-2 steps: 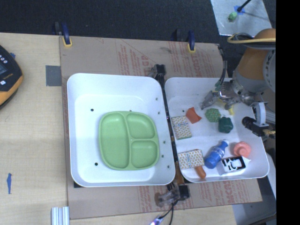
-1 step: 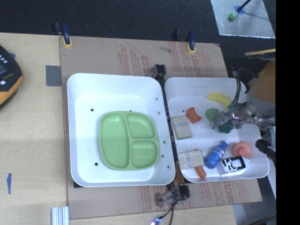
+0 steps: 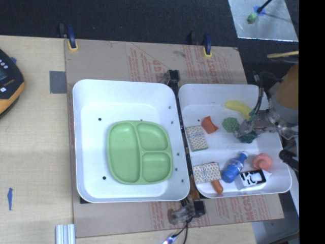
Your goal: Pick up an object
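My gripper (image 3: pixel 250 130) reaches down into the right bin (image 3: pixel 213 96) from the right edge, at the bin's right-hand middle. Its tip sits over a small dark teal object (image 3: pixel 247 136), just right of a green leafy toy (image 3: pixel 231 124). A yellow banana (image 3: pixel 237 107) lies just behind the tip. Also in this bin are an orange-red block (image 3: pixel 208 124), a blue bottle (image 3: pixel 233 169), a pink object (image 3: pixel 262 161), a black and white card (image 3: pixel 252 178), two patterned pouches (image 3: pixel 196 138) (image 3: pixel 206 172) and a small orange piece (image 3: pixel 217 187).
The left bin (image 3: pixel 91 98) holds a green divided plate (image 3: pixel 138 152). The grey arm (image 3: pixel 284 103) crosses the right bin's right rim. A yellow and black device (image 3: pixel 7 83) lies at the bench's left edge.
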You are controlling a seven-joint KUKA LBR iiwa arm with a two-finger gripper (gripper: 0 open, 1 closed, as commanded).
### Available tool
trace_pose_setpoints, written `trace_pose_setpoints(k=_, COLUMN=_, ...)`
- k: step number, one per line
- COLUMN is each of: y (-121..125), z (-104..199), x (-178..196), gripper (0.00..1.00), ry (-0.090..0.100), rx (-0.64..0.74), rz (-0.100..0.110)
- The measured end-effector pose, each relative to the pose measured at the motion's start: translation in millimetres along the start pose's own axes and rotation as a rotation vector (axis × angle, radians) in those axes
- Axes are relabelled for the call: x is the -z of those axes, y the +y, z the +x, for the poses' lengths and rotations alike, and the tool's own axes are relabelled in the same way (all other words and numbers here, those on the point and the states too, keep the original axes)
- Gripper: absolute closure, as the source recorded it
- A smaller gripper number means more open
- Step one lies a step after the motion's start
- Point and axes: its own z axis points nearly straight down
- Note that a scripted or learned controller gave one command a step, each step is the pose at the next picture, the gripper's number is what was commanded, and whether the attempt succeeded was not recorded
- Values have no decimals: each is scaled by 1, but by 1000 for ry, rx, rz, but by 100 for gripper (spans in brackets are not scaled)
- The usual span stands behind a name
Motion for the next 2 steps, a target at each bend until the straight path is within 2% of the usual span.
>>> trace_pose_setpoints(k=1, y=32, z=34, x=112, gripper=100, ry=1, rx=-2, rz=-6)
trace_pose_setpoints(k=2, y=91, z=51, x=126, gripper=100, ry=1, rx=-3, rz=-4)
